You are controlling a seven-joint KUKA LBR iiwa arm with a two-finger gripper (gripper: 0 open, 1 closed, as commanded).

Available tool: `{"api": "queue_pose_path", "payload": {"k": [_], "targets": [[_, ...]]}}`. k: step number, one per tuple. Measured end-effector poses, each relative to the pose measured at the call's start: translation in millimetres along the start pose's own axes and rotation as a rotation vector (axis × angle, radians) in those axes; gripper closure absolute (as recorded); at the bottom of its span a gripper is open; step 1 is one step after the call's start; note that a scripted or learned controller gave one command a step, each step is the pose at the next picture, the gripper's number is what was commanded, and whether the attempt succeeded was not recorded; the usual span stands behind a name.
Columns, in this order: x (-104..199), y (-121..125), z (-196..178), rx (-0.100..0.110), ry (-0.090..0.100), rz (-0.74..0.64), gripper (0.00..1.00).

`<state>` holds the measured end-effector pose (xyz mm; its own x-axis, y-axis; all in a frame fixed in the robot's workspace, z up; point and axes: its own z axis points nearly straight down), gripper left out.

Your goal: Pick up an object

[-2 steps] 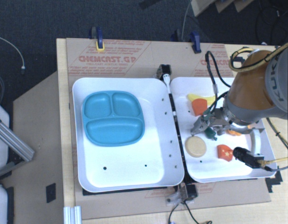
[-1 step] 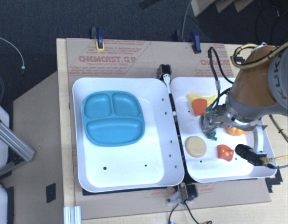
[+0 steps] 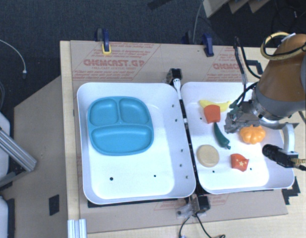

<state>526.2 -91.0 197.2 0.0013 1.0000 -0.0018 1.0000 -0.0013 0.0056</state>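
Two shallow white bins sit side by side on a brown board (image 3: 143, 58) clamped at its far edge. The left bin (image 3: 93, 182) carries a blue divided plate (image 3: 121, 125), which lies toward the bin's far left corner; the near half of that bin shows bare white floor.

The right bin (image 3: 217, 182) carries the loose things. A yellow piece (image 3: 212, 104) lies near the far edge, toward the bin's left side, and an orange-red block (image 3: 212, 113) touches it on the near side. A dark green, pepper-like thing (image 3: 221, 136) runs at a slant from just below the block toward the bin's middle. A round tan disc (image 3: 208, 155) lies near the left edge, closer to the near side. A small red piece (image 3: 239, 161) sits to the right of the disc, apart from it, toward the near edge. An orange, pumpkin-like thing (image 3: 252, 134) rests toward the bin's right side, about midway between far and near edges.

The arm (image 3: 284, 78) reaches in over the right edge of this bin. The gripper (image 3: 235, 123) hangs over the middle of the bin, just beside the orange thing's left side and close to the top end of the green one. Whether the jaws stand wide or narrow cannot be told, and nothing is plainly seen between them.
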Motion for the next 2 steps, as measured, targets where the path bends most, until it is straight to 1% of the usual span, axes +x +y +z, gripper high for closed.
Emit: {"api": "queue_pose_path", "payload": {"k": [1,2], "targets": [[-4,1,-64,-0.003,0.000,-0.002,1.00],[-4,2,-81,0.002,0.000,-0.002,1.00]]}}
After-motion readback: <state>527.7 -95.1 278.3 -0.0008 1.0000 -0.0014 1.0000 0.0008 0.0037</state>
